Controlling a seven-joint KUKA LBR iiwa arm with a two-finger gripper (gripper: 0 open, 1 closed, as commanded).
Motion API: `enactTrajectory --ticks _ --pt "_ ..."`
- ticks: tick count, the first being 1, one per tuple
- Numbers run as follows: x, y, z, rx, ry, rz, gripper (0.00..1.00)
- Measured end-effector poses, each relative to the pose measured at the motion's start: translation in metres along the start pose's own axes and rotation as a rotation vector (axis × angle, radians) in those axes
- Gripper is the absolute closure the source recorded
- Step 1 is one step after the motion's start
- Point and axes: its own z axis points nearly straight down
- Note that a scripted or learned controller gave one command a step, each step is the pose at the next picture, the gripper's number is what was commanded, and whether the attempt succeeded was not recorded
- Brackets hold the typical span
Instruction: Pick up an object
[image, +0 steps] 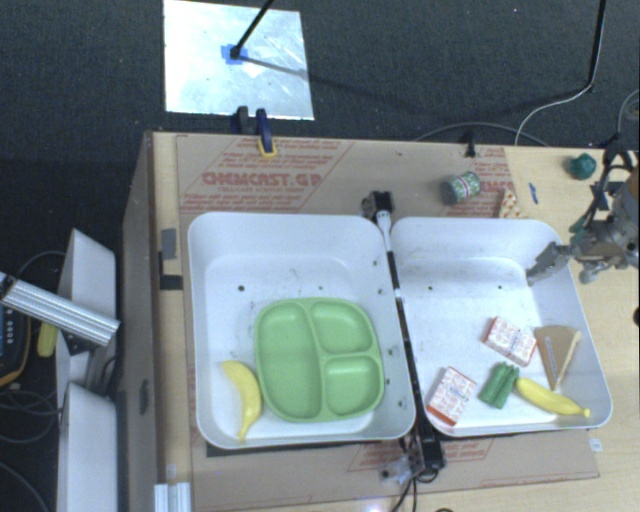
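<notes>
red letters on the flat brown cardboard sheet (300, 175) under the bins say "chemcast gp". the smaller print is too tiny to read.

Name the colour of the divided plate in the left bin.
Light green; the divided plate shows clearly in the camera view.

Around me I see dark carpet floor (80, 120) with a shiny silver sheet (238, 58) lying on it, a pale wooden bench (600, 330) topped by printed brown cardboard (300, 175), and a white stand (85, 420) at the left side.
</notes>
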Motion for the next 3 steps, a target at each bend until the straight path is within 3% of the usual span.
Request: enactTrajectory --ticks 1,2,3 --pt "0.0 0.017 -0.032 0.003 0.001 0.002 0.0" --pt "0.0 -0.003 0.088 0.007 0.003 0.004 0.0" --pt "0.003 -0.072 0.135 0.009 0.008 0.003 0.0"
